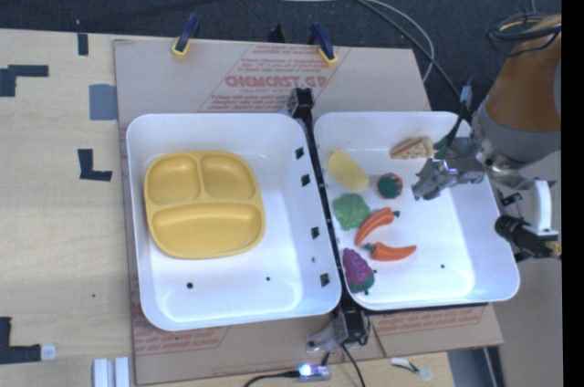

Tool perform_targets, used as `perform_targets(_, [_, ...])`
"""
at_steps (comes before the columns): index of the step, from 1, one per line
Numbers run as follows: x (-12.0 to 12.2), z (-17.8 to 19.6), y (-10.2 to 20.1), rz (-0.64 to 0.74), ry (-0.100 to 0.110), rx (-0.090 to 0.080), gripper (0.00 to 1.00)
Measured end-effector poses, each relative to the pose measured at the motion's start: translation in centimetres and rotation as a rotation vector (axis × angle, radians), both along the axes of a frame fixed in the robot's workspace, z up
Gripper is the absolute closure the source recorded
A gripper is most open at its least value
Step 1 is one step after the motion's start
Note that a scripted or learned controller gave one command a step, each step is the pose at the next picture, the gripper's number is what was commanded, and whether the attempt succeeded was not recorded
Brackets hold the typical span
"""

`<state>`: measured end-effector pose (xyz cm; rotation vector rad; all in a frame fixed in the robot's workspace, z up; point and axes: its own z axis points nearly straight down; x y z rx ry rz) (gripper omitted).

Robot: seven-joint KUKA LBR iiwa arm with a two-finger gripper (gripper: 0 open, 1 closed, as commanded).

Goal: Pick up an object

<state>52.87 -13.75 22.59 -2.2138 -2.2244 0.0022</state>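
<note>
- Surface [55, 193] carries two white bins; the left bin [219, 303] holds a yellow divided plate [203, 203].
- Right bin [456, 276] holds the candidates: bread slice [411, 146], yellow lemon-like piece [347, 169], green lettuce-like piece [350, 211], purple grape-like bunch [357, 267], two red-orange peppers [374, 224] [392, 252], small green-and-red piece [390, 184].
- Gripper [431, 184] hangs over the right bin, just right of the small green-and-red piece, below the bread slice. Nothing seen between its parts; can't tell how far it's spread.
- Risk: items sit close together, so a descent likely nudges a neighbour or closes on air. Round pieces may roll out of the pinch.
</note>
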Motion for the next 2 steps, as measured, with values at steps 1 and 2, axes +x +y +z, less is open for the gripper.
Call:
perform_targets(1, [1.6, -1.1, 4.6, 0.000, 0.000, -0.001, 1.00])
perform_targets(2, [3.4, -1.1, 10.7, 0.001, -0.001, 0.000, 1.00])
